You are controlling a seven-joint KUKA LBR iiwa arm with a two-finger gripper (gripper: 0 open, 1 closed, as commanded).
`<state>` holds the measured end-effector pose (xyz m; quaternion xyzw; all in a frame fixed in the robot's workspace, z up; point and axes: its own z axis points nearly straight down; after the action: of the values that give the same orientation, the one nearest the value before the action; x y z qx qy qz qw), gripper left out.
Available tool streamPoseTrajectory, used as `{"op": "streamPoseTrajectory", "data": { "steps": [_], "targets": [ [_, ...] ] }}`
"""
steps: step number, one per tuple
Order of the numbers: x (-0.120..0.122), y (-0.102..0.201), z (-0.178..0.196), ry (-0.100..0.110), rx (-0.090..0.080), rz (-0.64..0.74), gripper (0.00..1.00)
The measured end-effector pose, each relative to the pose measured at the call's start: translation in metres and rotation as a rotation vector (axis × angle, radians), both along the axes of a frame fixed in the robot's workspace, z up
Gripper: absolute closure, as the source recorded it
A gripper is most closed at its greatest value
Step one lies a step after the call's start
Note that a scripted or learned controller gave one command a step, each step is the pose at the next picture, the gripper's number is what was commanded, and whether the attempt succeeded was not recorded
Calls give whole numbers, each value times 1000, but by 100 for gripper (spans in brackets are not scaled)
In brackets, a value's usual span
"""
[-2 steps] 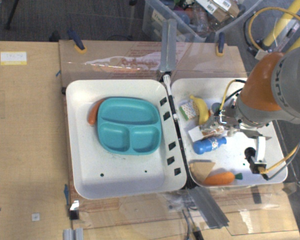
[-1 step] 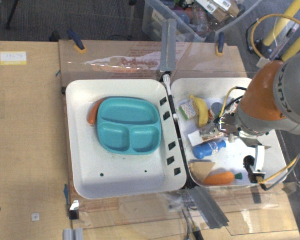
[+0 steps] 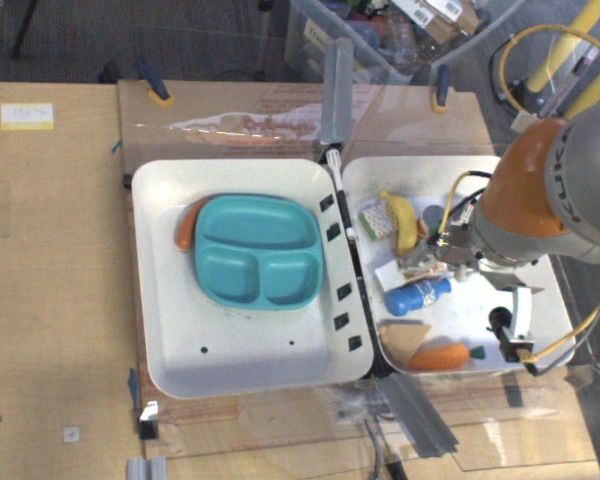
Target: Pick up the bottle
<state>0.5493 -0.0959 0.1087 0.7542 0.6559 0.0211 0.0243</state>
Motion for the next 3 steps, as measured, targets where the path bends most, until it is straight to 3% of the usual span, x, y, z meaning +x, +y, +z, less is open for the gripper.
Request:
{"op": "streamPoseTrajectory", "data": {
  "steps": [1,2,3],
  "targets": [
    [3,-1,0,5,-1,27,0],
    [-9,1,1,-3,-2,0,0],
    [2,-2,0,9,1,52,0]
  ]
}}
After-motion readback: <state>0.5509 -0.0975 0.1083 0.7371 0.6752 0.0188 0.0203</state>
